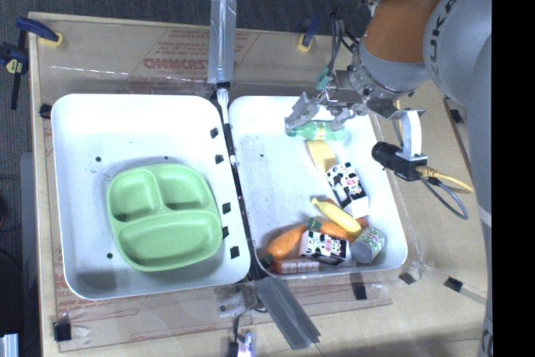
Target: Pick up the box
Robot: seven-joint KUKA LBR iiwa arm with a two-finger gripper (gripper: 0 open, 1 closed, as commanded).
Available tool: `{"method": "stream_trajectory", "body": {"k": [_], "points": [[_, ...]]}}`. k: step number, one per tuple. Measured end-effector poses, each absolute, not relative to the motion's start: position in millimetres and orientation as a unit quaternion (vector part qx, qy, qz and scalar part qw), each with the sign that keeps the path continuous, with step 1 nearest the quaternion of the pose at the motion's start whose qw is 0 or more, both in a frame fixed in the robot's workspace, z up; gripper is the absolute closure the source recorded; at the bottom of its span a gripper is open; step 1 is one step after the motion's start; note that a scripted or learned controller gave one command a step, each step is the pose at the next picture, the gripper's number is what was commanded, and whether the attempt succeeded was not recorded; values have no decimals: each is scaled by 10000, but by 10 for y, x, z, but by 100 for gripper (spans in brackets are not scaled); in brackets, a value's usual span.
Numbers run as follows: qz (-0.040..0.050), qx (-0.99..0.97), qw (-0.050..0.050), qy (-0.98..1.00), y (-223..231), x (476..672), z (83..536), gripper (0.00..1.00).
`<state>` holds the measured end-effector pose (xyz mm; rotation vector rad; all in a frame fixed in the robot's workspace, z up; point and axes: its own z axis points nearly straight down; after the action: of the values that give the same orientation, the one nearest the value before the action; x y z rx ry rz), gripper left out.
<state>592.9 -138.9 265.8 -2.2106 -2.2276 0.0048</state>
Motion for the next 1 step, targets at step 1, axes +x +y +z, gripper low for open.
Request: {"method": "stream_trajectory", "body": {"k": [1], "points": [[12,-6416,16,-7670,-1420,6353,1601,0]]}}
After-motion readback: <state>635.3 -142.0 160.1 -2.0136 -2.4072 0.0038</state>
